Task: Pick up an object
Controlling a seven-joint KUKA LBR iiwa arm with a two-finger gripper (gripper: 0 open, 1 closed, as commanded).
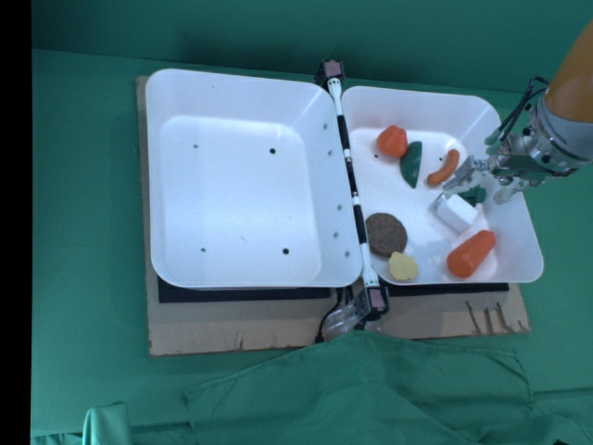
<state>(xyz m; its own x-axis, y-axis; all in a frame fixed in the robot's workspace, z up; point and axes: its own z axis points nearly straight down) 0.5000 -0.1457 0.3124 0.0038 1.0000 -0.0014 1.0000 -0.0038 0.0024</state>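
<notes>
white block (457,211) seems the likeliest thing for me to take, lying in the right bin (519,269) just under and beside my gripper (477,182), with a small dark green piece (475,194) touching or nearly touching it from above. i judge the pick not done yet: nothing sits between my fingers that i can make out, and whether they are spread or pressed together i cannot tell, since they are a tangle of grey metal against the white floor. what is left is the whole grasp and the lift. around me lie toy foods, smooth and matte like moulded plastic: an orange carrot-like cone (471,253) near the front right corner, a lumpy pale yellow piece (403,267) by the front wall, a flat round brown patty (385,234) with a rough-looking top, a dark green curved pod (411,163), a red-orange pepper-shaped knob (392,141), and a slim orange-red sausage (443,168) close to my fingers. the block looks boxy with flat faces, which should suit a pinch better than the rounded ones. the left bin (185,109) is glossy white with rounded corners, and both rest on brown cardboard (232,336) over green cloth (93,248).
</notes>
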